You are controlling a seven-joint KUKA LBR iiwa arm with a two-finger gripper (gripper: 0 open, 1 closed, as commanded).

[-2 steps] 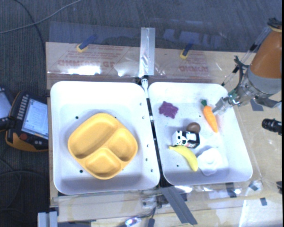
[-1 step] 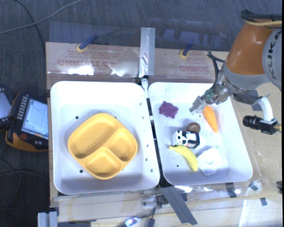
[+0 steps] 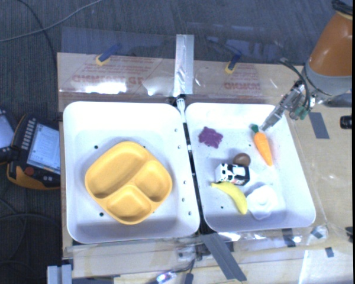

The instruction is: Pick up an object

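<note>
the arm (image 3: 331, 46) enters at the upper right of the frame, its orange band showing above a grey wrist. from the wrist the gripper (image 3: 272, 120) slants down and to the left, its slim tip ending over the upper right part of the right bin (image 3: 302, 212). whether the end effector is released or clenched cannot be told here; nothing is seen grasped by it.

the carrot (image 3: 262, 147) lies in the upper right area of the right bin, its green top pointing up toward the gripper tip and very close to it; contact cannot be made out. to the left, near the top of the same bin, sits a purple bunch of grapes (image 3: 210, 136). toward the middle of the bin a small brown round object (image 3: 242, 159) touches the top of a black and white toy cow (image 3: 234, 174). just below the cow a yellow banana (image 3: 234, 195) curves toward the lower right, and beside it a white rounded object (image 3: 263, 200) rests near the bin's lower right corner.

the left bin (image 3: 77, 123) holds a yellow divided plate (image 3: 128, 181), turned at an angle, with three compartments. at the far left edge of the frame, off the bench, a handheld control pendant (image 3: 35, 152) lies on the dark floor, with cables trailing around it.
</note>
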